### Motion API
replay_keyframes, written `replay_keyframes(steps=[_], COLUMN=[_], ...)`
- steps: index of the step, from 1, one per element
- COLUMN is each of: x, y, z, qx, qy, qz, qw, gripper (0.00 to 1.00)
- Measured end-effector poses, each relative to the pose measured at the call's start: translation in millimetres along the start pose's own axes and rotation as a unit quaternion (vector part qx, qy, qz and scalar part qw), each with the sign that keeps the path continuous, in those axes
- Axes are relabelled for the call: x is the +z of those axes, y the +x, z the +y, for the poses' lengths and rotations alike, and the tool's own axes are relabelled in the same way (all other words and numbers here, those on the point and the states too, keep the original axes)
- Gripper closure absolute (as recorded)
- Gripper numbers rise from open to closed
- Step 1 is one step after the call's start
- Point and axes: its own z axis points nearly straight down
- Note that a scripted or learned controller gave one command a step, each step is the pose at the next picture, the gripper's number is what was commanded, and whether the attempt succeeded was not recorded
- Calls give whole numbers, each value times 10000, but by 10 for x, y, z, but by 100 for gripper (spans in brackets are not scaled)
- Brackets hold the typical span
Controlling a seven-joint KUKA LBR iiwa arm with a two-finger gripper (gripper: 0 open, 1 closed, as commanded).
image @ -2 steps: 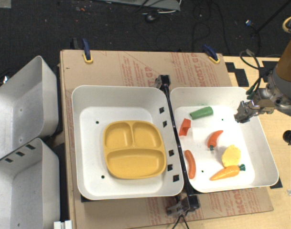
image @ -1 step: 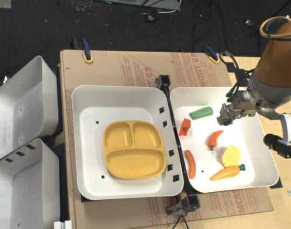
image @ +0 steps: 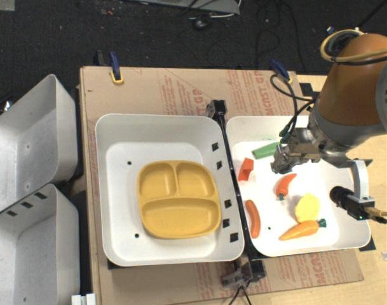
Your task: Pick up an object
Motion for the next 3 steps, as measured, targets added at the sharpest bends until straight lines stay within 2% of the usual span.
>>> replay_keyframes(steps=[1,2,3], x=[38,132,302], y=[441,875,1450], z=[-8,-125,-170], qx=[-3,-4,-8], qy=[-5,1,10], qz=[2,2,3], qw=[10000,10000,10000], gripper=[100,100,100])
